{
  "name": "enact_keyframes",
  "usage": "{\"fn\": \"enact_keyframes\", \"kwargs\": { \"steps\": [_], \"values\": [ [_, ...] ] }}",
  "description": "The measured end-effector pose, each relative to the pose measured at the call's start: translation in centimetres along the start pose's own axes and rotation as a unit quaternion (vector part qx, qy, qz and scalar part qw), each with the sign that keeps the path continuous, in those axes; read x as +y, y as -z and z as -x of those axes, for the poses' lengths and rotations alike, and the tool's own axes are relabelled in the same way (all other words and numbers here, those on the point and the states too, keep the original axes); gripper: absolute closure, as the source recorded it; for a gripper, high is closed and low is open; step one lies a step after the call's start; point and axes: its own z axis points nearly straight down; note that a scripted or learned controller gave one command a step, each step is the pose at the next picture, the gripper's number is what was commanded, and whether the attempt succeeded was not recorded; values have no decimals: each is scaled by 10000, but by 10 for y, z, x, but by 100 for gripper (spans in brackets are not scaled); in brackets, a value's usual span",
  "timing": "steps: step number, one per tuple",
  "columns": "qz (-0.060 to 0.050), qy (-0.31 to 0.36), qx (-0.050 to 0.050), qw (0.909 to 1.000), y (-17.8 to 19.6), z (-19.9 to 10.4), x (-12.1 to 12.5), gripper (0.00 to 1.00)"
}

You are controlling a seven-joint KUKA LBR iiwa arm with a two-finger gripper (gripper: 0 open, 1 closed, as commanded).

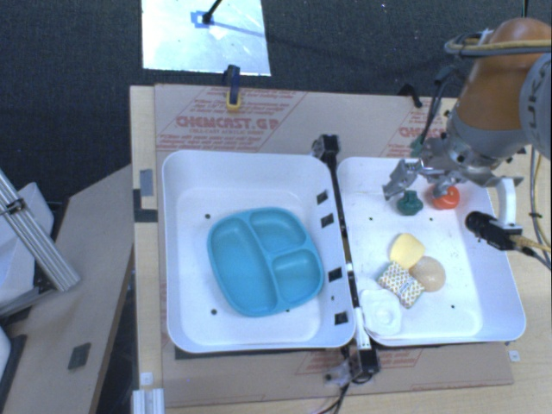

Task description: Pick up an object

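My gripper hangs over the far part of the right bin, fingers apart and nothing between them. A small green thing lies just below its left finger. An orange-red thing sits beside its right side. Nearer the front lie a yellow piece, a tan round piece, a checkered block and a white piece.
The left bin holds a blue divided plate. A black divider runs between the bins. The arm comes in from the upper right, above the right bin's far corner.
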Motion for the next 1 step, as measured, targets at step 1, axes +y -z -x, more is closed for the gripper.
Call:
{"fn": "enact_keyframes", "kwargs": {
  "steps": [1],
  "values": [
    [62, 8, -3, 10000, 7, 0, 2, 0]
  ]
}}
